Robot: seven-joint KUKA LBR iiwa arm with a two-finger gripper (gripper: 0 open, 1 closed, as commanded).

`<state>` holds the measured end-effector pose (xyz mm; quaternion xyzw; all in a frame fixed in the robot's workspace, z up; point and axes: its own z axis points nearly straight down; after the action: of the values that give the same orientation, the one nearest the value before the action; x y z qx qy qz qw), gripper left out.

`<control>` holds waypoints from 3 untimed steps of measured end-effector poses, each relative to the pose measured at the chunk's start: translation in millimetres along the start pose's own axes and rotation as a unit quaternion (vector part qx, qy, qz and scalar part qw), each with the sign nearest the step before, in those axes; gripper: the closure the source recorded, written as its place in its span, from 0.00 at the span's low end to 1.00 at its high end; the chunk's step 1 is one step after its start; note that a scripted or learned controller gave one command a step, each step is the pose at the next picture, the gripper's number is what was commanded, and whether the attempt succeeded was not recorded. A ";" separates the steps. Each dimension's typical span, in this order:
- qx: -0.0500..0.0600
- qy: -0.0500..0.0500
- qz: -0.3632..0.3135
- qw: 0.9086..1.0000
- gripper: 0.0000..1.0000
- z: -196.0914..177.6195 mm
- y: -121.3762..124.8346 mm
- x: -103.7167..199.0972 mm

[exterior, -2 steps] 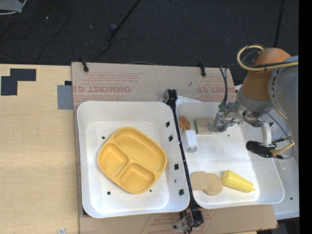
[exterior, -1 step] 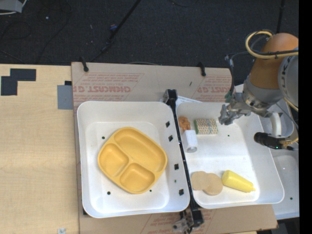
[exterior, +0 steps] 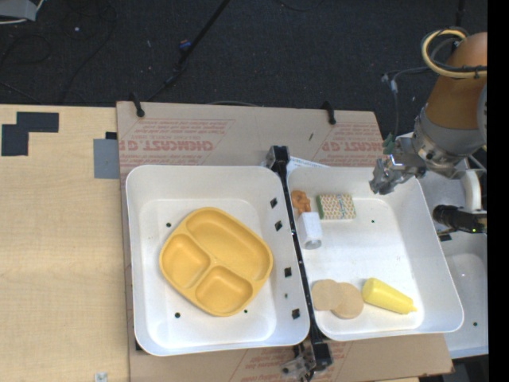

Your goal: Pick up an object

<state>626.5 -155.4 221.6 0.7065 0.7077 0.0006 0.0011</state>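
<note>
My gripper (exterior: 383, 179) hangs over the far right rim of the right bin (exterior: 429, 241), with nothing visible in it. In that bin lie a patterned sponge-like block (exterior: 337, 206), a small orange item (exterior: 300, 201), a white cylinder (exterior: 309, 230), a tan round-lobed piece (exterior: 336, 298) and a yellow cone-shaped item (exterior: 387, 296). The block is the nearest of them, a short way left of the gripper.
The left bin (exterior: 151, 213) holds a yellow three-compartment plate (exterior: 215, 260). A black divider (exterior: 288, 237) runs between the bins. Cardboard (exterior: 238, 134) lies beneath them, and a wooden bench top (exterior: 56, 245) extends to the left.
</note>
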 end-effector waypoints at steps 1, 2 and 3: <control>0.003 0.000 0.001 1.000 1.00 16.8 -0.2 0.2; 0.003 0.001 -0.001 1.000 1.00 17.6 -3.9 45.0; 0.004 0.001 -0.001 1.000 1.00 23.2 -10.4 93.3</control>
<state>616.0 -62.1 198.3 0.7057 0.7085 -0.0012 -0.0024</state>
